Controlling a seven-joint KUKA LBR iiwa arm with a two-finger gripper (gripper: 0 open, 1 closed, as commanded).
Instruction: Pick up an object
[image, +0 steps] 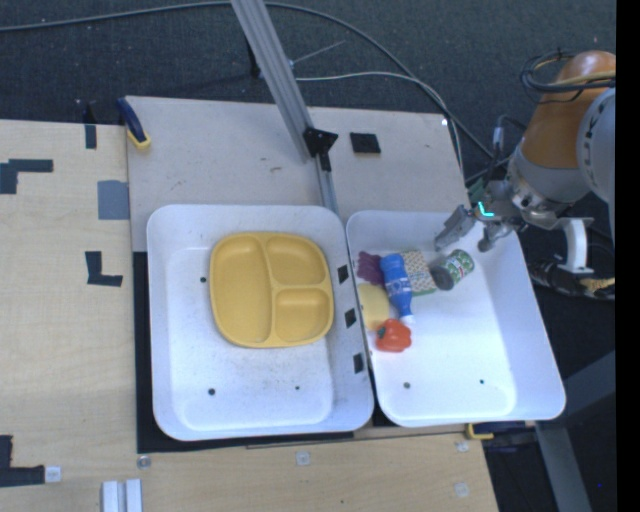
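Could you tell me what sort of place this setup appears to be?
Probably a robotics lab bench for grasping trials. Two white bins sit side by side on a taped board, one with a yellow tray, the other with small items such as a blue bottle. The arm's pincer hangs over them.

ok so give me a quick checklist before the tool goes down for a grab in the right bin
1. Tool over the right bin: ok, above its upper edge.
2. Fingers spread for a grasp: ok, they look apart.
3. Tool free of any load: ok, nothing between the fingers.
4. Target close by: ok, the small can lies just below the tool.
5. Target isolated: not ok, the can touches the clutter beside the blue bottle and red object.
6. Yellow tray out of the way: ok, in the left bin.
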